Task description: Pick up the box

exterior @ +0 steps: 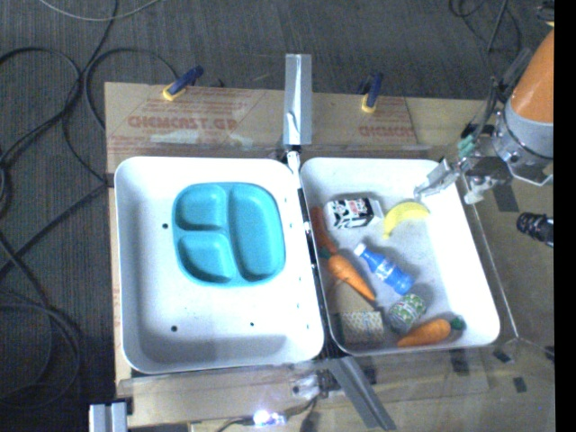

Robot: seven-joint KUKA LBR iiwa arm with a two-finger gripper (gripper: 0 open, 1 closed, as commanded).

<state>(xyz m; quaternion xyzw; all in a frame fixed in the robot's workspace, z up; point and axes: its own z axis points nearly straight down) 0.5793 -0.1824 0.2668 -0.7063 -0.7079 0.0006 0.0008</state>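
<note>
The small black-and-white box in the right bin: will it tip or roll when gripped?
The small black-and-white carton box has flat faces, so it probably will not roll. It looks like thin card, likely light and easy to crush. Lying apart from the yellow banana, it may slide on the smooth white bin.

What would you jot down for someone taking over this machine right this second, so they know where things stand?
Pincer: hanging over the right bin's upper right corner, beside the banana, with nothing seen between its tips.
Box: black and white, lying in the right bin's upper left part, untouched, left of the banana.
Also in that bin: blue bottle, two carrots, a can. The left bin holds a blue tray.
Done: nothing yet.
Left: bring the pincer over the box, grip it, lift it.
</note>
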